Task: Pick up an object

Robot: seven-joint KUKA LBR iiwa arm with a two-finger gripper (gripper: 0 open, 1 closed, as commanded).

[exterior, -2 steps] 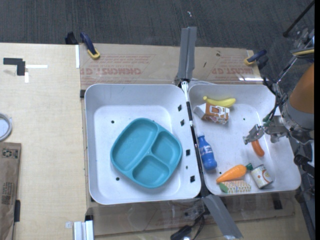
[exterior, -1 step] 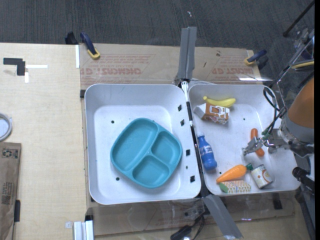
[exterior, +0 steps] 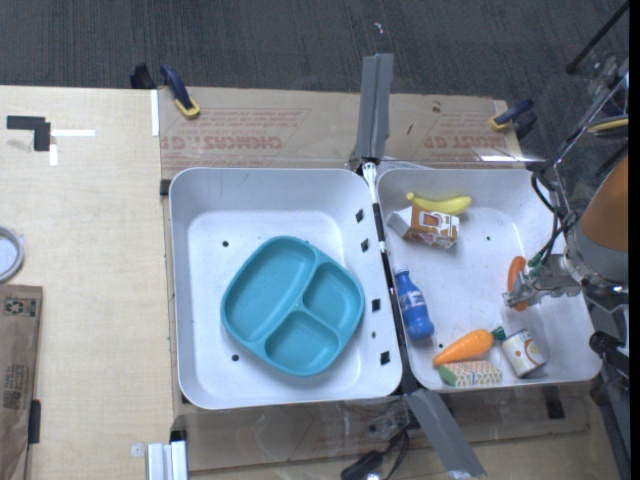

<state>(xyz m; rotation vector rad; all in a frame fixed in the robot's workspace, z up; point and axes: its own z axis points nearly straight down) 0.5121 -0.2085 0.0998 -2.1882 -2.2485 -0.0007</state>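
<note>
The right bin (exterior: 470, 193) holds a yellow banana (exterior: 440, 203), a small orange-and-white carton (exterior: 433, 228), a blue bottle (exterior: 412, 306), an orange carrot (exterior: 463, 346), a flat printed packet (exterior: 472, 373) and a small can (exterior: 523, 353). A slim red-orange piece (exterior: 514, 271) lies near the bin's right wall. My gripper (exterior: 521, 296) reaches in from the right and sits low over that wall, just below the red-orange piece and above the can. Nothing visibly hangs from it.
The left bin (exterior: 195, 268) bears a teal divided plate (exterior: 292, 306). A grey divider bar (exterior: 375, 108) stands behind the seam between the bins. Blue-and-yellow clamps (exterior: 180, 90) hold cardboard at the back. Cables and the arm crowd the right edge.
</note>
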